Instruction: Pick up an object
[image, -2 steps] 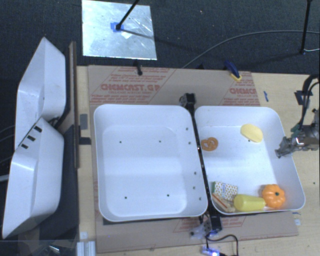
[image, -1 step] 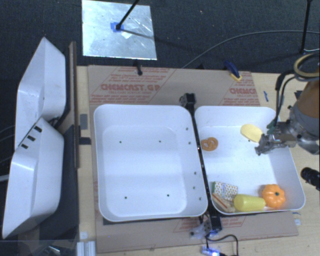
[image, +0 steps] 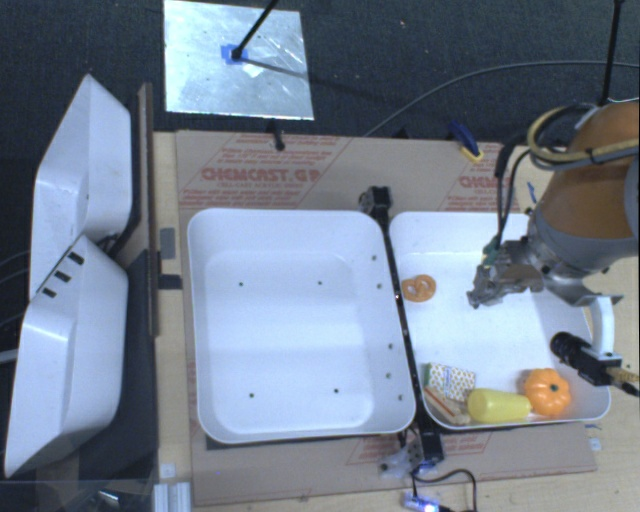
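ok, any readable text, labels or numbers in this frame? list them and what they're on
"CHEMCAST GP", red print on the brown sheet under the bins, left of centre along its far edge.
More red print of the same kind at the sheet's far right and along its near edge: partly hidden and too blurred to read.
Patterned packet in the right bin: print too small to read.
No numbers legible.

Arm's orange band up and right of the gripper (image: 487, 292); wrist angled down-left, gripper tip lowest.
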